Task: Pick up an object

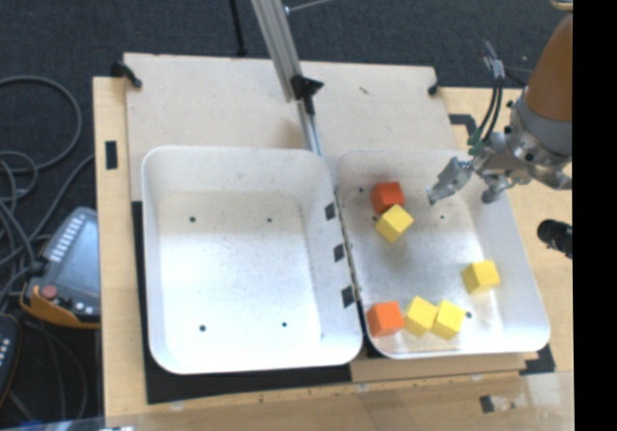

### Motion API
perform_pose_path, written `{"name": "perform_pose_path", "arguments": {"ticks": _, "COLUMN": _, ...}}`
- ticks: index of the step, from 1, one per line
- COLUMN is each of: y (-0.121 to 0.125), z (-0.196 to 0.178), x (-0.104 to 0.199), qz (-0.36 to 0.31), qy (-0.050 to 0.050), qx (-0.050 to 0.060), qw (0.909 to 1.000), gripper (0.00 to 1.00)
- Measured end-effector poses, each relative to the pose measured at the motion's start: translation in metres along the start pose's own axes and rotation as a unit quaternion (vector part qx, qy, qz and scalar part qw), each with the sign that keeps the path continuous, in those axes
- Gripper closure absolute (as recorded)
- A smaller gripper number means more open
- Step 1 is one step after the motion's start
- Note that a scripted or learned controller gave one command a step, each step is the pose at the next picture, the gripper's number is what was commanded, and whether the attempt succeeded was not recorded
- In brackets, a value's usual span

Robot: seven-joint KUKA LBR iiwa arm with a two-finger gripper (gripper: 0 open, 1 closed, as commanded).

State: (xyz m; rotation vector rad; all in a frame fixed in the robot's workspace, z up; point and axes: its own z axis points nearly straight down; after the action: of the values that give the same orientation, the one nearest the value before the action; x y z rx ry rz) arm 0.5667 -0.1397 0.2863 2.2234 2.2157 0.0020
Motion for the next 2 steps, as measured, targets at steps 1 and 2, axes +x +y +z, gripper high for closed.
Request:
{"name": "perform_pose_path", "arguments": {"ticks": 1, "y": 0.092, "z": 0.087, "x": 0.003, "qz": -0.004, "qy": 0.0, "qx": 0.002, "qw": 1.0, "gripper": 0.0}}
{"name": "perform_pose_path", "arguments": {"ticks": 2, "y": 0.096, "z": 0.191, "x": 0.013, "qz": -0.004, "qy": 0.0, "qx": 0.004, "qw": 1.0, "gripper": 0.0}}
